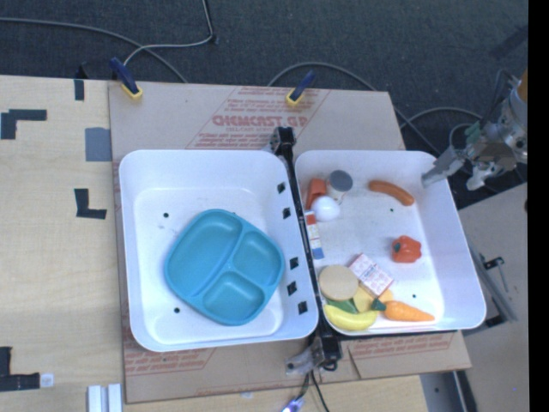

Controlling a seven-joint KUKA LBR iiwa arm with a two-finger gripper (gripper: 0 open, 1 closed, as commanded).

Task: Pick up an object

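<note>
Objects for picking fill the right bin: a sausage, a red pepper, a carrot, a banana, a round bun, a white egg and a small printed carton whose lettering we cannot read; the cardboard sheet beneath carries red print too blurred for us to spell; the left bin holds a glossy blue divided plate; the gripper hovers past the right bin's far corner, and we cannot tell how wide it stands.
</note>
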